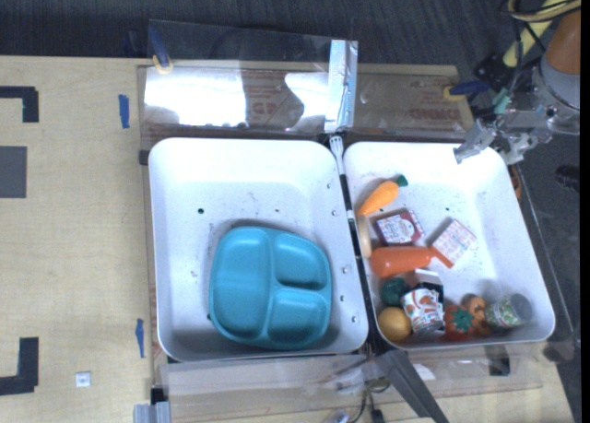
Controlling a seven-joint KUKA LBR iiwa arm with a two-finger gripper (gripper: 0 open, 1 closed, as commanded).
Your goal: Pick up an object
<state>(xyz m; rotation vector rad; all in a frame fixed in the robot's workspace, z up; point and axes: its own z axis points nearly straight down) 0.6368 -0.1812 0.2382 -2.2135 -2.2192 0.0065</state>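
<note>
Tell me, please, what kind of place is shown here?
Probably a robotics lab bench for grasping trials: two white bins side by side, toy food such as a carrot, a blue divided plate, and the end effector at the right bin's corner.

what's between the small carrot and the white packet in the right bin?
Camera view: the dark red packet lies between the small carrot and the white packet, on the right bin floor.

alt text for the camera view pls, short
The end effector hovers over the far right corner of the right bin, which holds toy food: carrots, packets, a can and small fruit clustered at its left and near sides. The left bin holds a blue divided tray.
</note>
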